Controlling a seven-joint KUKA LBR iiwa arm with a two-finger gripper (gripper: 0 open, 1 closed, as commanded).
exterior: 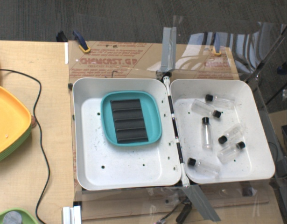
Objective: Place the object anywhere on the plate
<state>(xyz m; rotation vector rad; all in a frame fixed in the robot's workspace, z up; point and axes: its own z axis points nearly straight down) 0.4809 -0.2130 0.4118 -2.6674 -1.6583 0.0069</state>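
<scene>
Left bin point(87, 167): shallow white tray, bench centre-left; a few dark specks and small holes on its floor.
Plate point(155, 120): teal, rounded-square, lies flat in upper-mid part of left bin, nearer the divider side than the left wall. Dark ribbed rectangular insert point(129, 121) sits in plate's centre, ribs run across.
Right bin point(260, 125): same white tray, touches left bin along the centre seam.
Task objs: clear vials w/ black caps, all in right bin, none on plate.
Vial 1 point(206, 133): upright in frame, cap toward top, mid-bin, clearest of the lot.
Vial 2 point(206, 110): lies aslant near upper centre, cap at its right end.
Vial 3 point(220, 100): near top of bin, cap at left end; glass hard to make out vs white floor.
Vial 4 point(231, 135): right of vial 1, tilted, cap at lower-left.
Vial 5 point(229, 153): just below vial 4, cap at upper-right.
Vial 6 point(201, 167): near bottom-left corner of right bin, cap at left.
Gripper: can't tell its state from this view; can't say if spread or pressed together.
Bench point(31, 69): light wood; black cable point(40, 139) loops down left side.
Yellow dish point(8, 120): at left edge, stacked on a green one, well apart from bins.
Cardboard point(115, 59): flat printed sheet behind bins.
</scene>
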